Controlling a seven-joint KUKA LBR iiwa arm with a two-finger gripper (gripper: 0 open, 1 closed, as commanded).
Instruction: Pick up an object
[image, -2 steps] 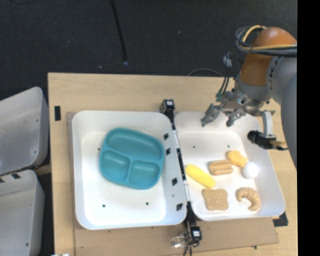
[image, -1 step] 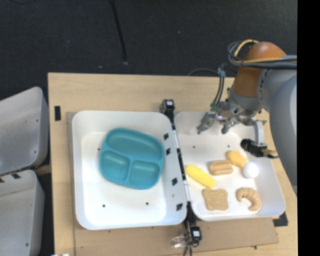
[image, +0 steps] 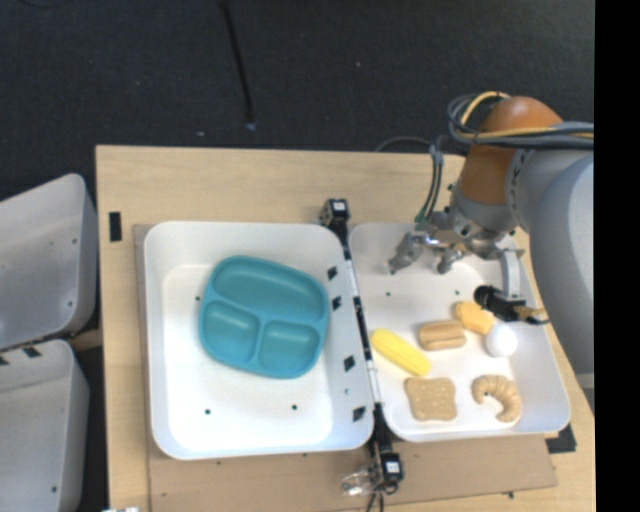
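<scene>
My gripper (image: 425, 259) hangs over the far part of the right bin (image: 390, 300), its two fingers spread open with nothing between them. The food items lie nearer the front of that bin, apart from the gripper: a yellow corn-like piece (image: 400, 352), a tan bread roll (image: 441, 335), a small orange-yellow piece (image: 474, 318), a white egg (image: 500, 342), a square toast slice (image: 431, 398) and a croissant (image: 498, 394).
A blue divided plate (image: 265, 318) lies in the left bin (image: 170, 400). A raised rim with black clips (image: 352, 330) separates the two bins. The grey arm with its orange band (image: 500, 150) comes in from the upper right.
</scene>
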